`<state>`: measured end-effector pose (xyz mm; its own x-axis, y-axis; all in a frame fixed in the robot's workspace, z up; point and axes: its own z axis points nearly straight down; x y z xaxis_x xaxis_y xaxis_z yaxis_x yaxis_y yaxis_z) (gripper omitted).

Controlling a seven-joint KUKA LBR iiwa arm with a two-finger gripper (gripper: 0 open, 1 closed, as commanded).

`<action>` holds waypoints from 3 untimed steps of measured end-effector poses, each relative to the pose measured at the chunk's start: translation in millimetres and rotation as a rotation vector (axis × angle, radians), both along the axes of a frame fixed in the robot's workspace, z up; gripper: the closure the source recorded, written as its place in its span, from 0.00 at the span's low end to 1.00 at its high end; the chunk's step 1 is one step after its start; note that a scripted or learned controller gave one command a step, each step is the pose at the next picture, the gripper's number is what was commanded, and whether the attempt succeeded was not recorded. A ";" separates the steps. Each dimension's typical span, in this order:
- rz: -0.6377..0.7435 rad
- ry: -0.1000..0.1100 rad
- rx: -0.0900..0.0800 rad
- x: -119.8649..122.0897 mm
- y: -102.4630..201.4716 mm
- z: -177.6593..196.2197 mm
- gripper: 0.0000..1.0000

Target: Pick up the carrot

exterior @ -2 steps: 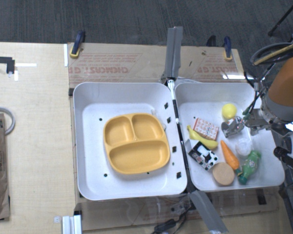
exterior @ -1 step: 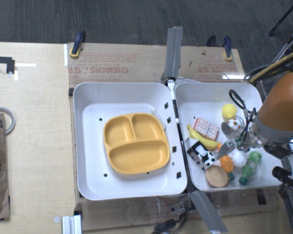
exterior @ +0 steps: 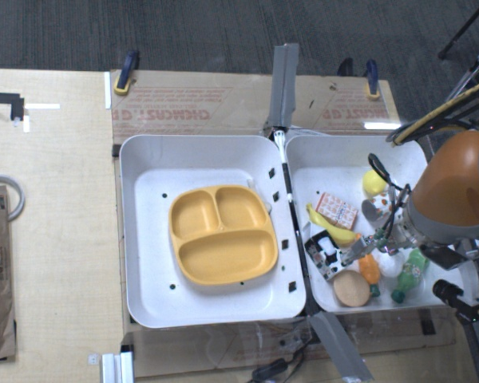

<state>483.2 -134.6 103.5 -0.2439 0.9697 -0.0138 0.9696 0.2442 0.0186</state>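
The carrot point(exterior: 370, 269) is a small orange piece lying in the right bin point(exterior: 303, 166) near its front, between a round brown item and a green bottle. My gripper point(exterior: 360, 250) hangs low over the bin, just up and left of the carrot and very close to it. The grey arm with its orange band point(exterior: 458, 179) reaches in from the right and covers part of the bin behind the gripper.
Around the carrot lie a banana point(exterior: 332, 227), a red-and-white snack box point(exterior: 336, 210), a yellow lemon point(exterior: 374, 183), a green bottle point(exterior: 409, 273), a round brown item point(exterior: 351, 289) and a black-and-white packet point(exterior: 322, 253). The left bin point(exterior: 144, 214) holds a yellow divided plate point(exterior: 222, 234).
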 end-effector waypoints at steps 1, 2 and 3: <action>-0.005 -0.009 -0.003 2.6 -1.0 10.4 1.00; -0.004 -0.008 -0.003 2.6 -0.7 10.4 0.00; 0.264 0.020 0.005 -5.2 -21.6 -11.3 0.00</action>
